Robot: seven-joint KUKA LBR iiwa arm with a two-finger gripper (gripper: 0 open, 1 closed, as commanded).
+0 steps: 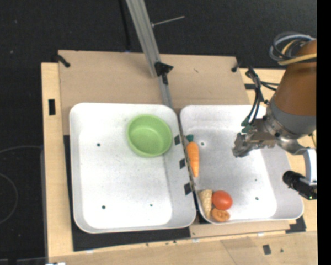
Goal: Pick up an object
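The left bin (88, 203) holds a green bowl (149, 136). In the right bin (265, 211), a carrot (193, 158) lies against the left wall; a tomato (222, 200) sits in the near-left corner. The end effector (244, 147) hovers right of the carrot, grasping nothing.

No legible txt or labels.

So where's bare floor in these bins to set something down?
Left bin: all of it below the green bowl. Right bin: the middle, between carrot and gripper. Crowded: its near-left corner, around the tomato.
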